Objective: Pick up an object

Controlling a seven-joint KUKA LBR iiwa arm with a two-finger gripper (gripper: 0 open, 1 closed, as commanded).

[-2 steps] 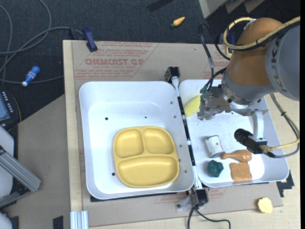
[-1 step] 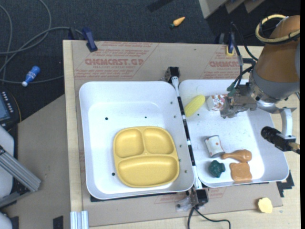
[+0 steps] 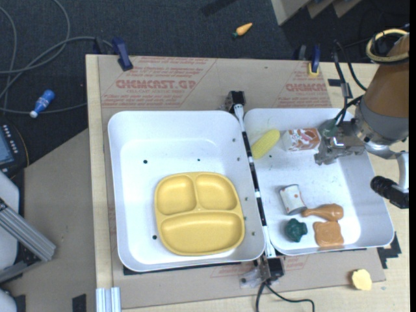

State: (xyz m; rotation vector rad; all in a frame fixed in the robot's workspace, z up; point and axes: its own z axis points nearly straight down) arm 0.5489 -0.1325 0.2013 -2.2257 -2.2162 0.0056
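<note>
The metal gripper [image 3: 329, 149], its state impossible to tell, hangs over the right bin [image 3: 364, 194] beside a glossy packet [image 3: 301, 138] and a smooth yellow corn [image 3: 265, 143].

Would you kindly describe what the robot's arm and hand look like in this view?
The arm is a thick rounded body, orange above and grey below toward the wrist. Black cables run along it. The hand is a small grey metal assembly, far narrower than the arm.
</note>
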